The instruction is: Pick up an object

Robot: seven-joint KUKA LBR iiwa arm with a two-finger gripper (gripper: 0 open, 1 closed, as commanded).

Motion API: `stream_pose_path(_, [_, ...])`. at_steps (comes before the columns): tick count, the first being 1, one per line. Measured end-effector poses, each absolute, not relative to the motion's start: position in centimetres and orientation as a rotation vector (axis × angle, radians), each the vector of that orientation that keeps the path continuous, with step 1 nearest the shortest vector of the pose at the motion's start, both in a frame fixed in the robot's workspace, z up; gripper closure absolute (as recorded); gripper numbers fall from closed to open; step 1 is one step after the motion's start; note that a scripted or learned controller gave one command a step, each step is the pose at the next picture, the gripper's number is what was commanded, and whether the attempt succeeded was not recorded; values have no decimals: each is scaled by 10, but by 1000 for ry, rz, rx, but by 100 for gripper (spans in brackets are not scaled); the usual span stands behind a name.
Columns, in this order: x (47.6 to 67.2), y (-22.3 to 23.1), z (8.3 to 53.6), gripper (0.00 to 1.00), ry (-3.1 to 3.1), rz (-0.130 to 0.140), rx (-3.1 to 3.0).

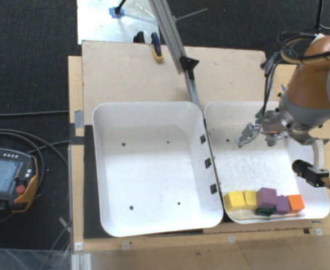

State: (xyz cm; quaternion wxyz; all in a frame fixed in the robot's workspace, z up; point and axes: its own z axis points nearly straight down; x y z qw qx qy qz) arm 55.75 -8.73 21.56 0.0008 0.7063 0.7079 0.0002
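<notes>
A pale wooden bench (136, 72) carries two shallow white bins set edge to edge, the left bin (105, 167) broad with a few dark dots on its floor, the right bin (224, 120) narrower and faintly speckled. The floor around the bench is dark carpet, where a teach pendant (7, 179) lies at the left with its cable looping away. A slanted metal pole (170, 30) crosses the top of the view and comes down toward the seam between the bins. The arm (316, 77), grey with an orange band, reaches in from the right, and its gripper (260, 135) hangs over the upper middle of the right bin with its two fingers spread apart and nothing between them. The blocks sit well apart from it in a row along the right bin's near edge: two yellow blocks (240, 199), a purple block (267, 196), a dark green block (265, 211) and an orange block (295, 203).
</notes>
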Motion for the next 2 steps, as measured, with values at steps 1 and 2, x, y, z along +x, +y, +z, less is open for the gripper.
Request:
stream_pose_path(1, [558, -108, 91, 0, 2224, -6, 2225])
stream_pose_path(2, [526, -38, 195, 0, 2230, 10, 2208])
